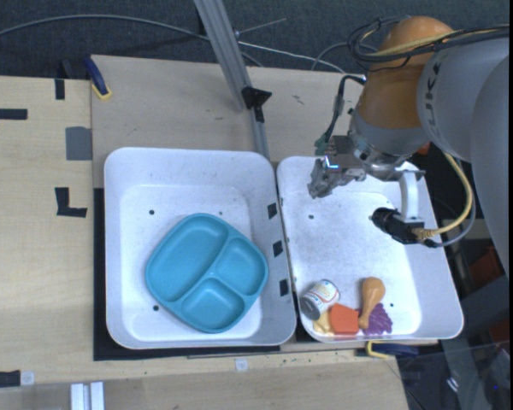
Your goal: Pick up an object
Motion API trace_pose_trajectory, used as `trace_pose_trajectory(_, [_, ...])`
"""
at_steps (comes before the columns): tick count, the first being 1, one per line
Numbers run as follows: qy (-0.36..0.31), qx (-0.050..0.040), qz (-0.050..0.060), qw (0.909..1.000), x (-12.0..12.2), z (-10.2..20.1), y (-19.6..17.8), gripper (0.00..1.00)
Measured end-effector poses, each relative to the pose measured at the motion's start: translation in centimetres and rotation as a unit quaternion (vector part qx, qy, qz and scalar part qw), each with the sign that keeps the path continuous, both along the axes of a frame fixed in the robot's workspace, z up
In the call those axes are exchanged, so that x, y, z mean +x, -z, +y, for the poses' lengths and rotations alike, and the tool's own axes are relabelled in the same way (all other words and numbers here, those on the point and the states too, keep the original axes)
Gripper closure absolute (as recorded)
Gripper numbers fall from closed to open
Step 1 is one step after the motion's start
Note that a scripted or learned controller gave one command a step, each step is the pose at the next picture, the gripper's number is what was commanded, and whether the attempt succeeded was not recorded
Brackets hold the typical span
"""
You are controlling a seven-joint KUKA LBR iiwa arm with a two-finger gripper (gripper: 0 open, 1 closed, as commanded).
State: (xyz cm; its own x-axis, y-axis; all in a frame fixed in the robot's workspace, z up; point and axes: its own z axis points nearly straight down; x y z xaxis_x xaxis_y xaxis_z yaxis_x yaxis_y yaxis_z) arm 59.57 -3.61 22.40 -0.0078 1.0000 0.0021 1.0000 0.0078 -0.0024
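**Gripper far from the toys**

The gripper [325, 180] hangs over the far end of the right bin [350, 229]; whether it is wide or narrow I cannot tell. The candidate objects, a small can [321, 295], an orange block [344, 319], a drumstick [372, 293] and purple grapes [379, 319], crowd that bin's near edge, touching. A descent there may jam against the wall or nudge neighbours instead of gripping one.

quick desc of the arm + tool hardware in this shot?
Grey arm with a rounded orange band above the wrist. Dark cables loop over the top; a yellowish cable curves down its side to a black fitting. The tool is small, metallic grey and dark.
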Motion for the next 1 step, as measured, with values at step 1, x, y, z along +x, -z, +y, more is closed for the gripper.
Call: trace_pose_trajectory(1, [0.000, 0.0002, 0.000, 1.0000, -1.62, 5.46, -0.89, 1.00])
